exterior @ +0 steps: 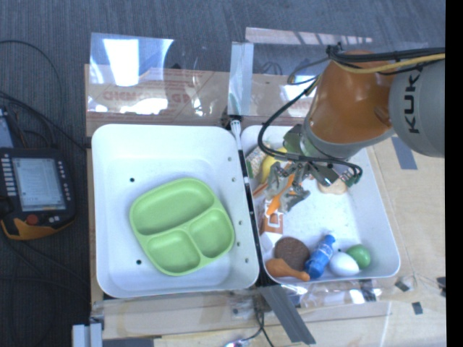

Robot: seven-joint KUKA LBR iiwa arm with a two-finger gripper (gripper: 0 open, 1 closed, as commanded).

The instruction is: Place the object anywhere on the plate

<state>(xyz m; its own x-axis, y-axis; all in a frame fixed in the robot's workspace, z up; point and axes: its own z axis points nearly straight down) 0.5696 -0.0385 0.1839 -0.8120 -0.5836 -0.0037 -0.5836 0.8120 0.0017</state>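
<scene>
Arm [354, 110] over right bin [376, 215]; tool [293, 176] grip state unclear; plate [182, 225] lies diagonal.

Arm over the right bin, green plate in the left bin

The green plate [182, 225] with three compartments lies in the left bin [116, 157]. The arm [354, 107] hangs over the right bin [380, 223], its gripper [300, 179] low among small things; a brown object [291, 250], a blue bottle [320, 256], a white egg [344, 264] and a green ball [359, 254] lie near the front wall.
</scene>
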